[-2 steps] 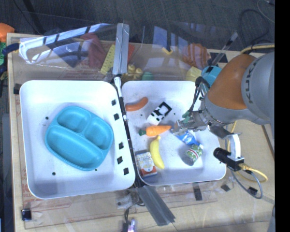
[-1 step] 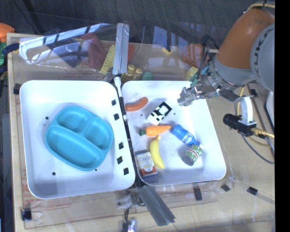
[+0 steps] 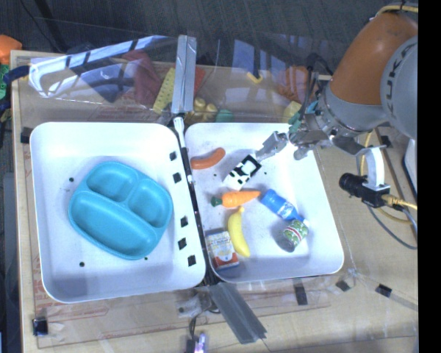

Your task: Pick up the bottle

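Note:
The bottle (image 3: 281, 205) is blue with a pale label and lies on its side in the right bin (image 3: 325, 197), right of centre. My gripper (image 3: 273, 144) hangs over the far part of that bin, up and slightly left of the bottle and well apart from it. Nothing shows in its grasp. The grey arm with its orange band comes in from the upper right.
Around the bottle lie a carrot (image 3: 240, 197), a banana (image 3: 239, 233), a green-labelled can (image 3: 292, 235), a small box (image 3: 222, 248), a sausage (image 3: 207, 158) and a black-and-white patterned block (image 3: 244, 170). The left bin (image 3: 51, 271) holds a blue divided tray (image 3: 122, 208).

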